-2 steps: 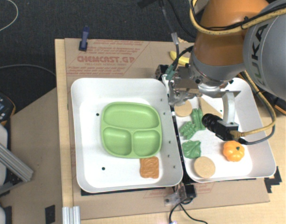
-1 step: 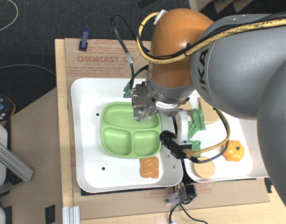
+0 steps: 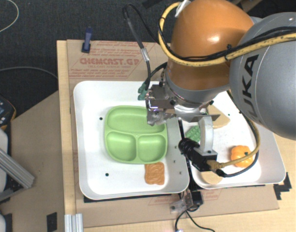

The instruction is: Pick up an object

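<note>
Bright, even overhead light; glare on orange band (image 3: 211,28); soft shadows.

Green divided plate (image 3: 136,140) lies flat in left bin (image 3: 87,144).

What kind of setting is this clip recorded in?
Most likely a robotics lab bench, not a kitchen: a grey and orange robot arm hangs over two shallow white bins, toy items like a green divided plastic plate lie inside, and loose cables trail across dark carpet.

A brown bench (image 3: 66,129) carried two white bins. The left bin (image 3: 87,144) touched the right bin (image 3: 269,170). A blue clip (image 3: 86,41) lay at the far left.
</note>
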`<control>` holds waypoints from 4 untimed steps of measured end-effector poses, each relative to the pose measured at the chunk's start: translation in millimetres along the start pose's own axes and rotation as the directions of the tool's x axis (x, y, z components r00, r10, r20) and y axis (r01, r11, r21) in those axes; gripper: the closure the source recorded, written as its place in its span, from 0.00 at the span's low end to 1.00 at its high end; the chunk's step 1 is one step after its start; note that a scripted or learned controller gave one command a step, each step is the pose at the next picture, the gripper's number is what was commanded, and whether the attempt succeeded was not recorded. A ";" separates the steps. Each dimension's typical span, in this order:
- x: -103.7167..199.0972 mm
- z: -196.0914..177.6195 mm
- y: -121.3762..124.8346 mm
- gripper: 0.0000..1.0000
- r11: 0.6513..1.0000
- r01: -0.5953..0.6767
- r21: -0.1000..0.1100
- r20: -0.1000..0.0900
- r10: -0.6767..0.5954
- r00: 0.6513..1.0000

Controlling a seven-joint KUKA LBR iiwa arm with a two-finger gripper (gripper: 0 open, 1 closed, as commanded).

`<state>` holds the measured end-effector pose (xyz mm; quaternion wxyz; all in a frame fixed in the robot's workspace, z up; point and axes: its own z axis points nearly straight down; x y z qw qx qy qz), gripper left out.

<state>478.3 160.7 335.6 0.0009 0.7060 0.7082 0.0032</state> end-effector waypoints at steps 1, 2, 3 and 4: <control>-24.7 -96.3 2.5 1.00 1.000 -0.004 -0.007 0.000 0.004 1.000; -81.2 -19.0 0.1 1.00 1.000 -0.010 0.015 0.006 0.010 1.000; -77.4 -33.7 1.6 1.00 1.000 -0.003 0.003 0.003 0.003 1.000; -57.5 -111.7 2.2 1.00 1.000 0.000 -0.005 0.000 0.000 1.000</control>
